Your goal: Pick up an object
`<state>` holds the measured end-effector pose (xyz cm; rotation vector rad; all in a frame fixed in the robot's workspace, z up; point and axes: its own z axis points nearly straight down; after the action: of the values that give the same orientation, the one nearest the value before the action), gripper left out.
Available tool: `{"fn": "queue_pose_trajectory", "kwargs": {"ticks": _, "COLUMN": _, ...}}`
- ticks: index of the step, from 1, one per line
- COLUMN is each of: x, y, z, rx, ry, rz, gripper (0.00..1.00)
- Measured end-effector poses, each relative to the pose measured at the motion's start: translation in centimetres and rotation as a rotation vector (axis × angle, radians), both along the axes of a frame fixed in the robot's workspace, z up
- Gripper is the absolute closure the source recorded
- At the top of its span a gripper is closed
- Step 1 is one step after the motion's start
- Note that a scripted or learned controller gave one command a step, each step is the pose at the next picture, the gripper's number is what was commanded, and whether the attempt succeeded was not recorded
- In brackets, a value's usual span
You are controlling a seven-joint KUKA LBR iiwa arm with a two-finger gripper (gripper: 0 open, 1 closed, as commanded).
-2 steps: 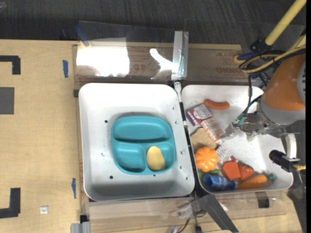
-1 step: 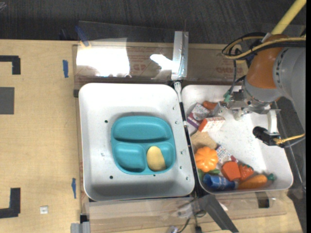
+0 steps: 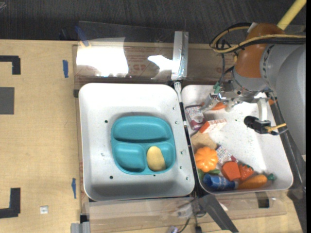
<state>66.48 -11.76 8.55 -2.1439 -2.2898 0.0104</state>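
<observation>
Camera view: I see arm (image 3: 272,62) reaching in from right, tool (image 3: 224,97) low over upper part of right bin (image 3: 284,171). Can't tell tool state (too small, cluttered). Right bin, lower half: orange pumpkin (image 3: 206,158), red block (image 3: 231,170), blue item (image 3: 216,181), carrot (image 3: 252,181), piled close together. Left bin (image 3: 92,130), centre frame: teal tray (image 3: 141,142), yellow potato (image 3: 155,158) in its lower-right compartment. Counter (image 3: 34,144) at left.
</observation>
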Motion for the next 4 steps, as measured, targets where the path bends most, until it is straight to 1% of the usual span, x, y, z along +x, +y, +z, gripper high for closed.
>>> {"fn": "queue_pose_trajectory", "kwargs": {"ticks": 1, "x": -0.1, "y": 0.0, "z": 1.0, "rx": -0.002, "ry": 0.006, "rz": 0.003, "gripper": 1.0}}
{"fn": "queue_pose_trajectory", "kwargs": {"ticks": 2, "x": -0.1, "y": 0.1, "z": 0.9, "rx": -0.002, "ry": 0.006, "rz": 0.003, "gripper": 0.0}}
{"fn": "queue_pose_trajectory", "kwargs": {"ticks": 3, "x": -0.1, "y": 0.1, "z": 1.9, "rx": -0.003, "ry": 0.007, "rz": 0.005, "gripper": 1.0}}
{"fn": "queue_pose_trajectory", "kwargs": {"ticks": 4, "x": -0.2, "y": 0.1, "z": 1.9, "rx": -0.003, "ry": 0.008, "rz": 0.005, "gripper": 0.0}}
